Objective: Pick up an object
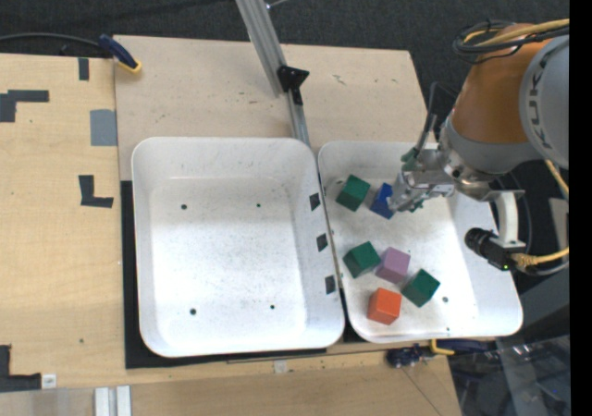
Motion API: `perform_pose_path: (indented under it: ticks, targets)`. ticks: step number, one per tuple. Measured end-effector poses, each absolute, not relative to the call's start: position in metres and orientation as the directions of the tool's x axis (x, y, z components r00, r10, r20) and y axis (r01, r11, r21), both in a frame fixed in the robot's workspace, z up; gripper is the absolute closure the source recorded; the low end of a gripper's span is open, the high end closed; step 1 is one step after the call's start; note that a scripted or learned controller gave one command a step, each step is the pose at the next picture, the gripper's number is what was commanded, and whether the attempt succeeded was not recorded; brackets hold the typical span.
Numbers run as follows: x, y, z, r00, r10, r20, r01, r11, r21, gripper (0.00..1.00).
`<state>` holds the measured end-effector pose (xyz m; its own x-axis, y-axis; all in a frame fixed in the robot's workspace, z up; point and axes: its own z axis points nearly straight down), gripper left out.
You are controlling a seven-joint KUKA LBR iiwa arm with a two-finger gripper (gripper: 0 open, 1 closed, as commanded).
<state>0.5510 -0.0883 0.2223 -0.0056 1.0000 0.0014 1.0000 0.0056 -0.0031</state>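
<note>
The bench (pixel 231 81) is carrying two white bins; the right bin (pixel 481 308) is holding every block. The arm (pixel 504 109) is reaching in, its tool (pixel 407 194) sitting low over the blue cube (pixel 380 202) at the far side. Whether it is gripping, I cannot tell. Nothing is looking lifted yet; the green cube (pixel 352 193) is lying just left.

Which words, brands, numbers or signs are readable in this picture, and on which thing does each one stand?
"KU": large dark letters on the grey arm at the right edge, cut off by the frame.
No other readable text; the blocks, such as the blue block, and the right bin bear none.
</note>
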Motion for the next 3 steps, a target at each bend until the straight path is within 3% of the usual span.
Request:
perform_pose_path:
  ticks: [3]
  targets:
    - [0.529, 0.075, 0.217, -0.008, 1.000, 0.001, 1.000, 0.008, -0.004, 1.00]
